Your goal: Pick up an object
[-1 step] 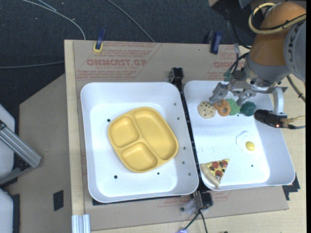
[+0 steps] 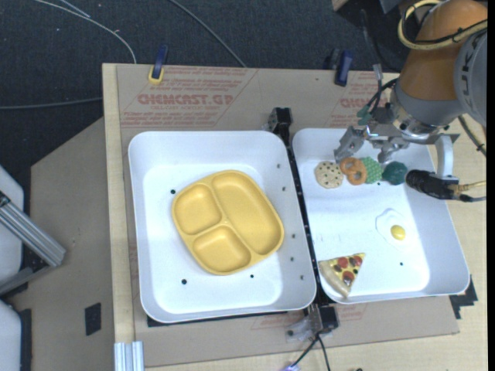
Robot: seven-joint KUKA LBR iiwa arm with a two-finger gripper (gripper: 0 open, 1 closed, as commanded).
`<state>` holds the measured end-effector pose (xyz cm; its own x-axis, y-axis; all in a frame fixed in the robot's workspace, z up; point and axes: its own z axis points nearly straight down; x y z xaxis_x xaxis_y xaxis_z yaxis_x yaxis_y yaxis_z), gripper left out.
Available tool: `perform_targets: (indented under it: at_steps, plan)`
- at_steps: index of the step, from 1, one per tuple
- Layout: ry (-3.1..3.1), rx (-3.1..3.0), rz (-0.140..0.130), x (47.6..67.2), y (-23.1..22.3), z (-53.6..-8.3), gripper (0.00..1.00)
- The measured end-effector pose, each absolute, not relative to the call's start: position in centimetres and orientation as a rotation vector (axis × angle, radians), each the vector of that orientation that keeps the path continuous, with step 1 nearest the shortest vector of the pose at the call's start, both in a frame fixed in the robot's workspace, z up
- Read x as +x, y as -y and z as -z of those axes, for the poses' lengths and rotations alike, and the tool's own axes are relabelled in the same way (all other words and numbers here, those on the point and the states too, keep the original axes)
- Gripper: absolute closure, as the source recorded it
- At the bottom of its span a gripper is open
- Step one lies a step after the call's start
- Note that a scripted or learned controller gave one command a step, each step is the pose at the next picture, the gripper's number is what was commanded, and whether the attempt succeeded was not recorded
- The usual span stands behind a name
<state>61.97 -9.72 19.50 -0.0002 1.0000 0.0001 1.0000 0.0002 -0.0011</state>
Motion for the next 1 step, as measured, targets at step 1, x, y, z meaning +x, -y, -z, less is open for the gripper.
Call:
perform_targets:
  at_steps: [1]
  plan:
    - [2.219, -2.219, -0.005, 62.25, 9.88, -15.28, 0.0]
